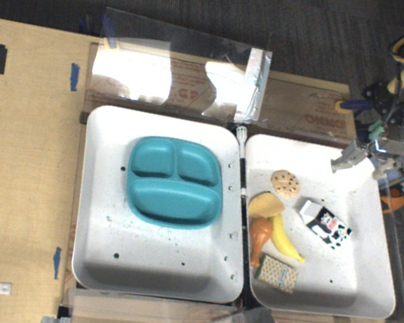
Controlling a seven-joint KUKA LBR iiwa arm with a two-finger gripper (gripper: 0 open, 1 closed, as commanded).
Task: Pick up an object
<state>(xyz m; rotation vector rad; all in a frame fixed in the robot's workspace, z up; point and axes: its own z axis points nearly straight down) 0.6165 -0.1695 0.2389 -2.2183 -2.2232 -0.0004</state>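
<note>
The gripper (352, 160) hovers over the right bin's (383, 248) upper right edge, fingers' state I cannot tell, nothing picked; next it must descend onto the banana (285, 240) or cookie (285, 182)

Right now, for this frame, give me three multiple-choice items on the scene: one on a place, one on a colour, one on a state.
1. Where does the cookie lie?
A. In the left bin
B. In the right bin
C. On the bench outside the bins

2. What colour is the divided plate?
A. Teal
B. Red
C. Yellow

3. How does the gripper stand to the objects?
A. Clamped on the banana
B. Resting on the plate
C. Over the right bin's far right corner, apart from them all

Answers:
1 B: it sits in the right bin, above the banana.
2 A: it is teal, lying in the left bin.
3 C: nothing lies between its fingers, and the items lie nearer the bin's middle.
</note>
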